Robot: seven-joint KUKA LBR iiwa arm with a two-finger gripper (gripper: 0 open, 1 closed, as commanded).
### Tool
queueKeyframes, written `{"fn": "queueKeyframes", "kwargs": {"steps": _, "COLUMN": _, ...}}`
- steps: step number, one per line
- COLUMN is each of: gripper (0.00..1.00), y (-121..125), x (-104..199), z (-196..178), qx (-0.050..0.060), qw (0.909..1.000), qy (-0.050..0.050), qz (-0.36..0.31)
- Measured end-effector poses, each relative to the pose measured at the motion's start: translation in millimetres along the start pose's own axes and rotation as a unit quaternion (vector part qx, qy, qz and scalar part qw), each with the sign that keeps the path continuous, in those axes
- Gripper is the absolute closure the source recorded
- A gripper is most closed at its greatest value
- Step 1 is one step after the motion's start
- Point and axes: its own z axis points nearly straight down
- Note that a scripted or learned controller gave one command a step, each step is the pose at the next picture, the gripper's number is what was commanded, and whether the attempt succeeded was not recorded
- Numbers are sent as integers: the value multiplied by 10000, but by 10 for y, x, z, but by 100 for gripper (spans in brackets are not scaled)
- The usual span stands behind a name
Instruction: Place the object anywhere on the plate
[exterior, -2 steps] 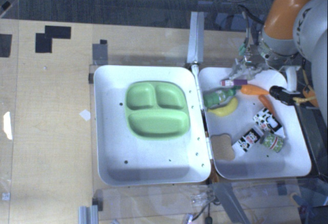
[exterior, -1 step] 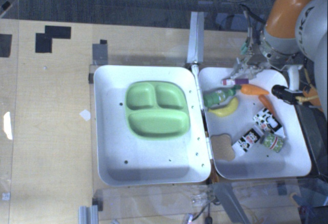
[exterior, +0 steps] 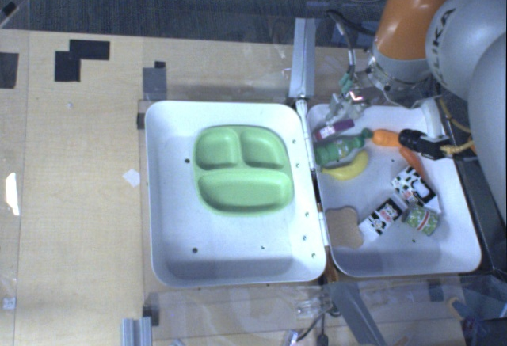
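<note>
Gripper (exterior: 346, 104) low at back-left of right bin (exterior: 463, 253), beside purple-and-white packet (exterior: 334, 129) (judged the pick target) lying against green bottle (exterior: 342, 149); open or closed: cannot tell; green divided plate (exterior: 242, 170) sits in left bin (exterior: 170, 257).

The arm (exterior: 467, 28) is running off the top and right edges, and it is covering the far right corner of the right bin (exterior: 463, 253). The gripper (exterior: 342, 105) is showing as a small blurred tangle over that bin's far left corner. The green bottle (exterior: 342, 150) is lying over the far side of the yellow banana (exterior: 351, 169), hiding part of it. The print on the black-and-white carton (exterior: 383, 217), its twin (exterior: 413, 185) and the green can (exterior: 423, 220) is coming out too small to read.
</note>
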Motion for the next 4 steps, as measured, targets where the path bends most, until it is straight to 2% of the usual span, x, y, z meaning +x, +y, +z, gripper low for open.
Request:
{"fn": "queueKeyframes", "kwargs": {"steps": 1, "gripper": 100, "y": 240, "x": 881, "z": 37, "qx": -7, "qw": 9973, "qy": -1, "qz": -732}}
{"fn": "queueKeyframes", "kwargs": {"steps": 2, "gripper": 100, "y": -266, "x": 1785, "z": -347, "qx": -7, "qw": 9819, "qy": -1, "qz": -1892}}
{"fn": "queueKeyframes", "kwargs": {"steps": 3, "gripper": 0, "y": -267, "x": 1782, "z": -344, "qx": -5, "qw": 9820, "qy": 0, "qz": -1890}}
{"fn": "queueKeyframes", "kwargs": {"steps": 4, "gripper": 100, "y": -255, "x": 1783, "z": -427, "qx": -4, "qw": 9820, "qy": 4, "qz": -1890}}
